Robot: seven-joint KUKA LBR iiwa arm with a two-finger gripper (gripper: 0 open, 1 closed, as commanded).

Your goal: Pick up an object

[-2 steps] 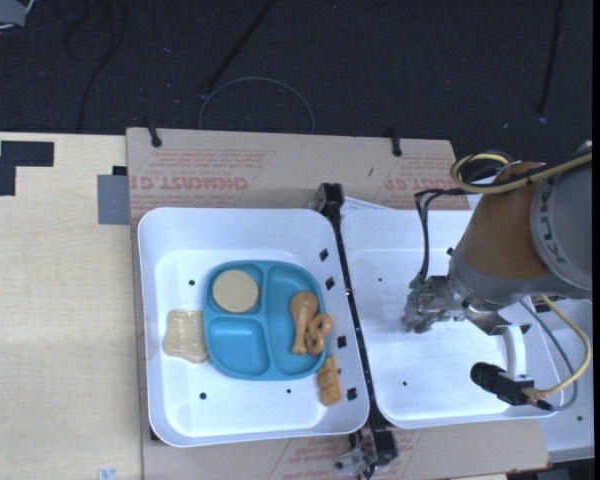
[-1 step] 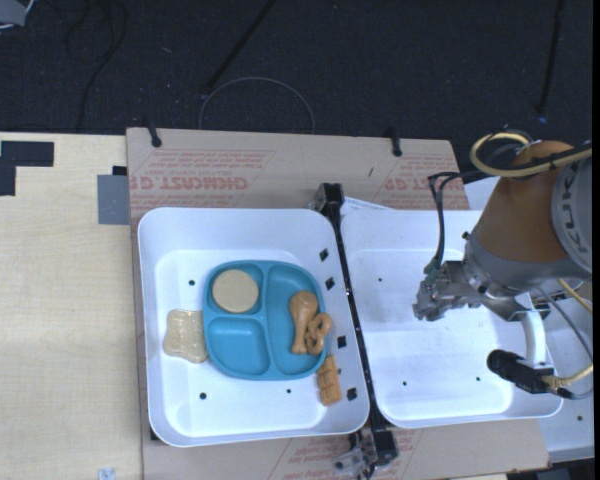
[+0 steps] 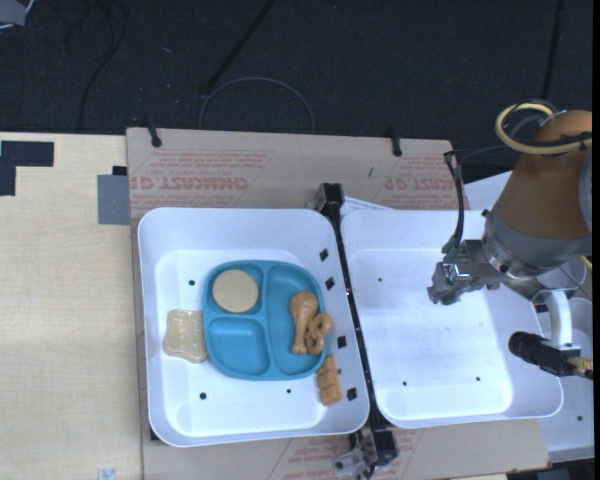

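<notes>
The end effector [image 3: 446, 286] (whether spread or pressed together, I cannot tell) hangs over the right bin [image 3: 420, 408], well apart from the food pieces on the blue tray [image 3: 242, 353] in the left bin [image 3: 170, 258], so a descent here would likely grab nothing.

The only lettering is red print on the cardboard sheet [image 3: 280, 173] under the two bins. At twelve o'clock of the left bin [image 3: 170, 238] it sits upside down and seems to read "CHEMCAST GP". More red print toward one o'clock is too faint to read.
</notes>
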